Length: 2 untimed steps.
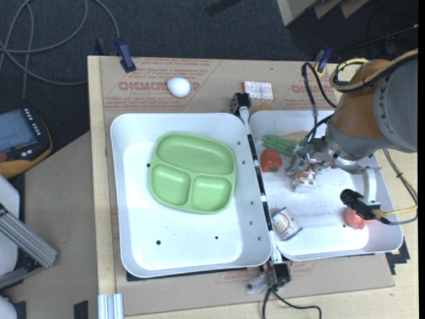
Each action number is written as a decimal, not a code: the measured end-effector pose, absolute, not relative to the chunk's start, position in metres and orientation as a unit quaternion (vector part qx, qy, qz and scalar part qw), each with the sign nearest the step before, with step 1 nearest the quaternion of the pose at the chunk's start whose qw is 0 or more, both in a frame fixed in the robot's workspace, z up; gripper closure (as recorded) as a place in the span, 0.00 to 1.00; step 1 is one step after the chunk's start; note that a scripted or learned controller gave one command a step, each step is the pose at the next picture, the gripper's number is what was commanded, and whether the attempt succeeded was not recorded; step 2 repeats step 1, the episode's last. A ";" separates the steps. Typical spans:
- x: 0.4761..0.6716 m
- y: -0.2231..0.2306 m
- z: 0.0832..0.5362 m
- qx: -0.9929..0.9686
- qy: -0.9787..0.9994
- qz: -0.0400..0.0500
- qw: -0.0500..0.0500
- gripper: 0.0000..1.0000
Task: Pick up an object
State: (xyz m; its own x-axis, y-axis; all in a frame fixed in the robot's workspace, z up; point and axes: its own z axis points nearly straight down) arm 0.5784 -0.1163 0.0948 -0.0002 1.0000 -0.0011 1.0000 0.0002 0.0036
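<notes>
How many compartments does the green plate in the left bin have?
3: on the green plate, one long compartment runs across the far side, with two smaller ones at near left and near right. None hidden.

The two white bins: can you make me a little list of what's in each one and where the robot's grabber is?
left bin: green three-part plastic plate
right bin: red tomato-like ball, green leafy piece, small printed can, red-orange piece
gripper: low in right bin, over a small white-and-brown item
outside bins: white egg-shaped ball
</notes>
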 end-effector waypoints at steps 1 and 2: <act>0.634 -0.042 0.185 0.706 0.708 0.001 0.000 1.00; 0.634 -0.042 0.185 0.706 0.708 0.001 0.000 1.00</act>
